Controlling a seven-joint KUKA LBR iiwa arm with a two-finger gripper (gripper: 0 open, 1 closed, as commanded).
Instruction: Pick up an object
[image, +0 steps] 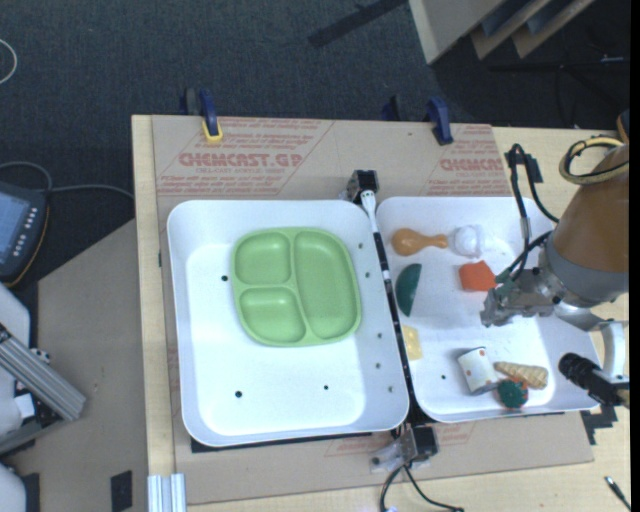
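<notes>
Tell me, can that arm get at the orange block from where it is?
Probably yes. The gripper hangs in the right bin, just beside the orange block. The block lies apart from the other items, with bare floor around it and nothing on top.

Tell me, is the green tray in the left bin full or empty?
Empty. All three compartments of the green tray show bare green, and it lies flat in the left bin.
</notes>
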